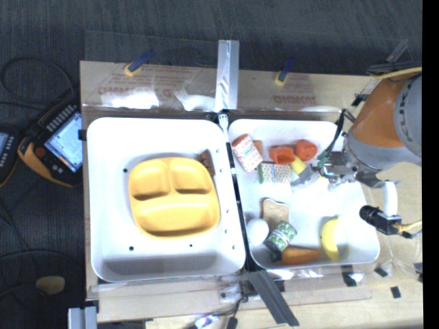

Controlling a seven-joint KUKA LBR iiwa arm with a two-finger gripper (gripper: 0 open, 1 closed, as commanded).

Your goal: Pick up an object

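Camera view from above gives me the whole tabletop [158, 88] with its two white bins side by side. I see the left bin [110, 252] holding one large yellow divided tray [174, 195], which sits near the bin's middle, with a small brown piece [205, 160] touching the tray's far right corner.

I see the arm [391, 125] coming in over the right edge of the right bin [363, 249], grey with its orange band, and the gripper [317, 170] hanging over the far half of that bin, just beside a small yellow piece [298, 166]. My view of the fingers is poor: they blur into the wrist hardware, so I cannot tell how far apart they are, and I see nothing between them.

All the pickable things lie in the right bin. Along its far edge I make out a red-and-white carton [246, 152], a green-speckled block [275, 173] and a couple of orange-red pieces [294, 151]. Toward the near edge lie a slice of bread [275, 211], a white egg-like ball [257, 231], a green-and-white can [281, 237] tipped on its side, a carrot [300, 256] along the near wall, and a banana [330, 237] near the near right corner. The can touches the bread and the carrot.
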